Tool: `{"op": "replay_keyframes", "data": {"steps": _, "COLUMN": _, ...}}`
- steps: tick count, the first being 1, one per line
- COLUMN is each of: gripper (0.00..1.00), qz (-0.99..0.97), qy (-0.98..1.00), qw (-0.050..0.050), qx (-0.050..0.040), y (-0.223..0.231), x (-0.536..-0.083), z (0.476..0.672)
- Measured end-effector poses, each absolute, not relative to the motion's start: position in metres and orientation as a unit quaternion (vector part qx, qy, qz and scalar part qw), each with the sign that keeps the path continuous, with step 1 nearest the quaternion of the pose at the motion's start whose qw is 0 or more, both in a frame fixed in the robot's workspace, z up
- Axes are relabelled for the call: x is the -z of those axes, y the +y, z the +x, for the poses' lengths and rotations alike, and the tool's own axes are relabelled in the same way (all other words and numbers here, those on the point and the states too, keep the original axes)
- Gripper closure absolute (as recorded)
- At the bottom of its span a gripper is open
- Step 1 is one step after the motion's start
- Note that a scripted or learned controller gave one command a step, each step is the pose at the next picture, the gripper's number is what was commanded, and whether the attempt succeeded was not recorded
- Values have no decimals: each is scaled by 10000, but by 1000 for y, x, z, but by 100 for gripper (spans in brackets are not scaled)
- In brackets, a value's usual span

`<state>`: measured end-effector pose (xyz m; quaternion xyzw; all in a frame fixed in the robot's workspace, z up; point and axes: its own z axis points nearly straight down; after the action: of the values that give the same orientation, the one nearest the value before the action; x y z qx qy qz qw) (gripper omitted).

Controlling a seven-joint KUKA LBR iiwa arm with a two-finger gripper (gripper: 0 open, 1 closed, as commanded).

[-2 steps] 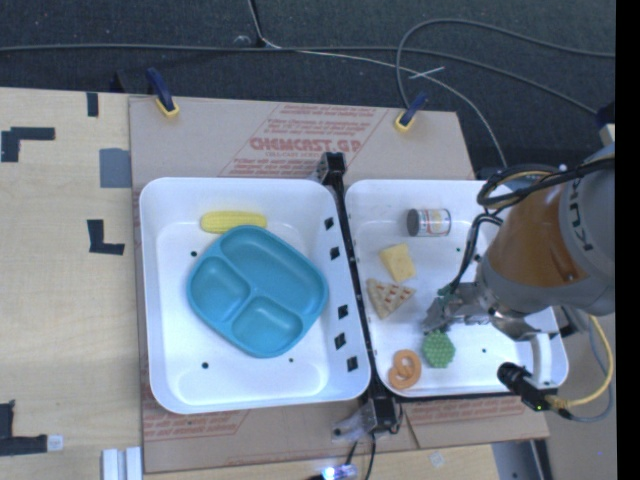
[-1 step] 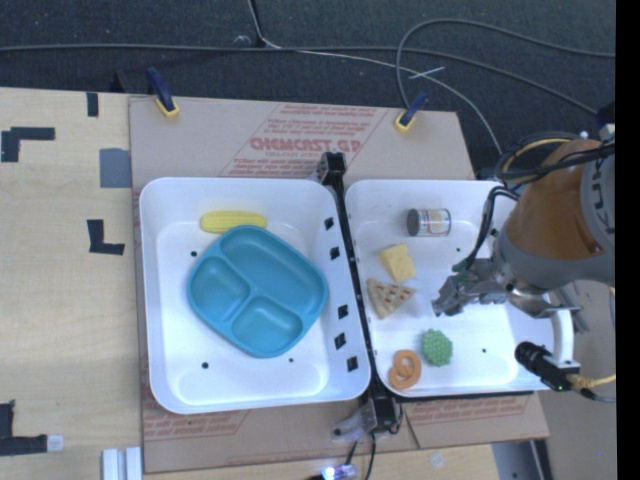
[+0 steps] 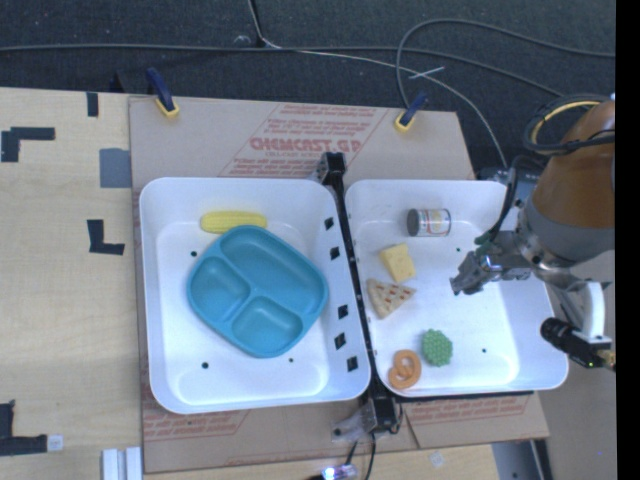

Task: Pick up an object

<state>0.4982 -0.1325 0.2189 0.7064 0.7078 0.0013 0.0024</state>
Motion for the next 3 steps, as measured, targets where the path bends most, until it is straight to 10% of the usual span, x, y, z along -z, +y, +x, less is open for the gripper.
{"op": "replay_keyframes", "data": {"steps": 3, "gripper": 100, "qz": 7047, "qy": 7095, "qw": -15, "qx": 7, "y": -24, "x": -228, "z": 519}}
